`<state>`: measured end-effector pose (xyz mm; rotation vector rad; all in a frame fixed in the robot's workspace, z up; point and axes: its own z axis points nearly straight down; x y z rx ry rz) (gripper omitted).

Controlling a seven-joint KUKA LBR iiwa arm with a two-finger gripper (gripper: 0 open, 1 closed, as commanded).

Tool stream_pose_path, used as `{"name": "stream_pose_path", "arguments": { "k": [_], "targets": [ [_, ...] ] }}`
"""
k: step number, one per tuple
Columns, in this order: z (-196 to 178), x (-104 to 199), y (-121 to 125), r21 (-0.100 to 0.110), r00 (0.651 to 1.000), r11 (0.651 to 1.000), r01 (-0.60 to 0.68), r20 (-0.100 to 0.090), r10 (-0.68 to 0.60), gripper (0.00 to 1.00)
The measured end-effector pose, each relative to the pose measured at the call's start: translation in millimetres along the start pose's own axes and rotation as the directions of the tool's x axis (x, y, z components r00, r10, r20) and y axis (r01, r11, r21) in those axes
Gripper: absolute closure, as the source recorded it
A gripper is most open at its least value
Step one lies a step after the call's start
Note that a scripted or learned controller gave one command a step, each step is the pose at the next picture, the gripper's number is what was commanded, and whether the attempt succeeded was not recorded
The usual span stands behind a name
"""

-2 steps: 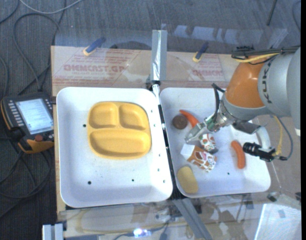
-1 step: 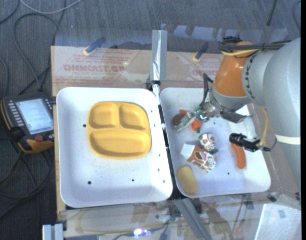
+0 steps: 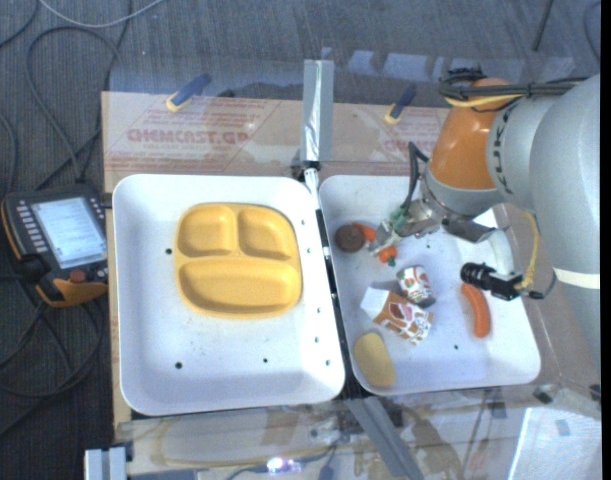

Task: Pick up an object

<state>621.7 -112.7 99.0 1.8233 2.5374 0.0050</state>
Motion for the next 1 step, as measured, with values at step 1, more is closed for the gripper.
{"name": "stream_pose_path", "arguments": {
  "k": [1],
  "targets": [
    [-112.5,28.5,19.8,0.019,0.967,0.967,-0.255,-0.005,0.255,1.00]
  ]
}}
